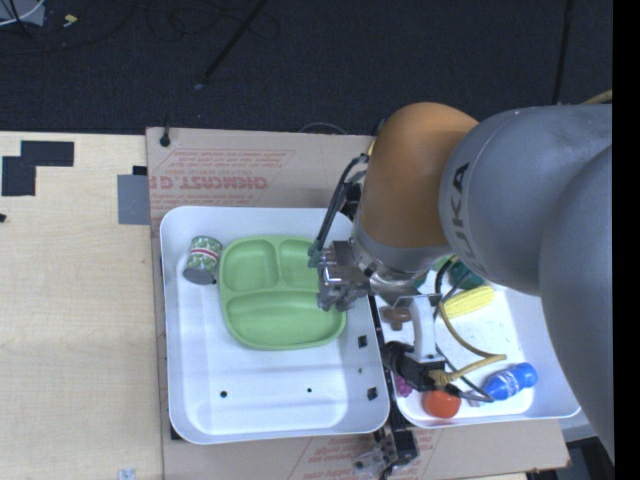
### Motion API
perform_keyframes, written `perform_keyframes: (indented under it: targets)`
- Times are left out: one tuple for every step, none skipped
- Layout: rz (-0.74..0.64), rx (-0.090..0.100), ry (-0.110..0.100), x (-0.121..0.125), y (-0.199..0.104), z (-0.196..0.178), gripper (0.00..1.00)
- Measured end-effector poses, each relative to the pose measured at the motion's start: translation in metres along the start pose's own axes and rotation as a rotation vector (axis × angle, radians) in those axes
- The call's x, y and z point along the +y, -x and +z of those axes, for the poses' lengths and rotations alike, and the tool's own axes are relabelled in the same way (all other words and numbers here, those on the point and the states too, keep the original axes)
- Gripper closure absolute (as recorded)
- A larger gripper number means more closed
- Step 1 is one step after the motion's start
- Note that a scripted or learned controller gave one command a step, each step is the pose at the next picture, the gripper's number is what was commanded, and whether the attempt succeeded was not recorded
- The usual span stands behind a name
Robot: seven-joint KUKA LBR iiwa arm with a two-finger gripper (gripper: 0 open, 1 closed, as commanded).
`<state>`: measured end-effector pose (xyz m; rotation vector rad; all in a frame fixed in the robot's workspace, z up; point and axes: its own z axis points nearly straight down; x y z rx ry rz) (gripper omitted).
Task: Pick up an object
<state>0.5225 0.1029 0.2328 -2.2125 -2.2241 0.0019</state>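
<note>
Gripper [332, 290] is hanging at the right edge of the green divided plate [270, 303] in the left bin [260, 408]; whether anything is caught in it, I cannot tell. Left of the plate, a small can [203, 258] is lying. The right bin [545, 393] is holding a corn cob [466, 301], a blue bottle [511, 380] and a red ball [441, 404].

The light wooden bench [70, 298] carries a brown cardboard sheet [250, 173] with red printing, lying from the centre out to three o'clock. Two shallow white bins rest on the cardboard: the left bin [260, 408] at six o'clock, the right bin [545, 368] touching it toward four o'clock.
</note>
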Motion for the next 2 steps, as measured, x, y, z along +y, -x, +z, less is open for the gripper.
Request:
perform_keyframes:
  targets:
    - [0.005, -0.003, -0.002, -0.008, -0.005, 0.017, 1.00]
    - [0.004, -0.002, 0.001, -0.015, -0.007, 0.005, 1.00]
